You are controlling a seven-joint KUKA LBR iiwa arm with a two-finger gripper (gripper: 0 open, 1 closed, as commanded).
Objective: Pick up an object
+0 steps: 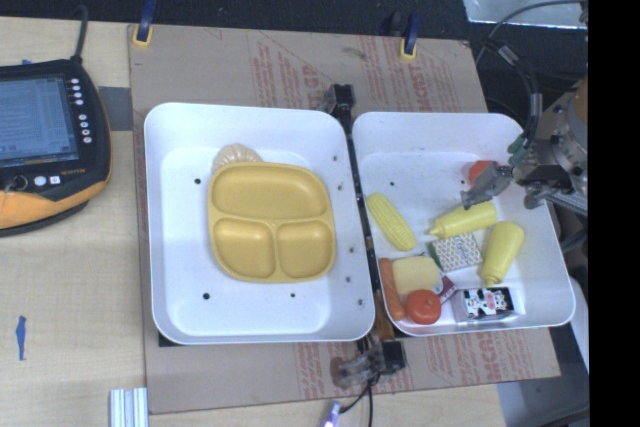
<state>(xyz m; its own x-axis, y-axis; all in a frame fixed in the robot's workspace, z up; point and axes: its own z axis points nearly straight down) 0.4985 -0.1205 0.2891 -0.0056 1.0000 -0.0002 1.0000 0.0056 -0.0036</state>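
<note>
My gripper (492,183) hangs low over the upper right part of the right bin (420,137), reaching in from the right edge. A small red object (482,169) lies right beside its tip, partly hidden by it. Just below the tip is a yellow squeeze bottle (465,218) lying on its side. Nothing is visibly held. Further down in the same bin lie a yellow corn cob (390,220), a second yellow piece (501,250), a checkered packet (458,252), a pale yellow block (415,273), a red tomato (423,307), an orange carrot (387,285) and a black-and-white card (488,302).
The left bin (175,215) holds a yellow divided plate (270,220) with a beige object (237,155) peeking out behind it. A teach pendant (45,140) lies on the bench at the far left. Clamps (409,35) hold the cardboard sheet at the back.
</note>
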